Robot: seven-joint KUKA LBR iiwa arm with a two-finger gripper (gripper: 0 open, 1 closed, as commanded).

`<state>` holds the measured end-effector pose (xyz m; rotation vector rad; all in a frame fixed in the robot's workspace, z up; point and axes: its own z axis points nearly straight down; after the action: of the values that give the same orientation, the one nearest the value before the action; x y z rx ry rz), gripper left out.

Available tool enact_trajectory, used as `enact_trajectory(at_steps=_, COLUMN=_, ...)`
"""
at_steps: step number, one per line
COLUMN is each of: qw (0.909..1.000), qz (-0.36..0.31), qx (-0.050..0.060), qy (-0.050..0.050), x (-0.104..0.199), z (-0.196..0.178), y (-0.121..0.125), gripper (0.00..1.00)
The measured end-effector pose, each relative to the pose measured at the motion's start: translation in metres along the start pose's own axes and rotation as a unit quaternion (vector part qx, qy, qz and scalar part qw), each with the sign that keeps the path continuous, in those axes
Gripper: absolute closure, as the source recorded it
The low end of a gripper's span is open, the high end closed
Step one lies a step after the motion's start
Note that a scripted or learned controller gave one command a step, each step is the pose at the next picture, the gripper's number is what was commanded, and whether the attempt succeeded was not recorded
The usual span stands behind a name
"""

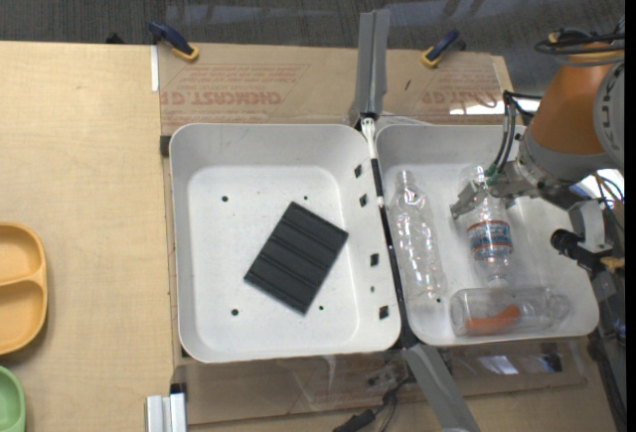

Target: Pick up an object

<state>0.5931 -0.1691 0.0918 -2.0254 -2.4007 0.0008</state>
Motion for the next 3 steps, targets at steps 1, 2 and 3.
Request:
enact_trajectory(at_steps=1, qw=1.0, qz=0.0, qx=0.0, qy=0.0, x=0.0, z=0.0, y=0.0, gripper=0.0)
enact_trajectory(at_steps=2, qw=1.0, qz=0.001, qx=-0.001, qy=-0.001, x=0.052, z=0.0, y=0.022, gripper=0.0)
enact_trajectory(at_steps=3, qw=1.0, qz=0.007, qx=0.0, qy=0.0, x=0.02, z=0.001, y=-0.064, gripper=0.0)
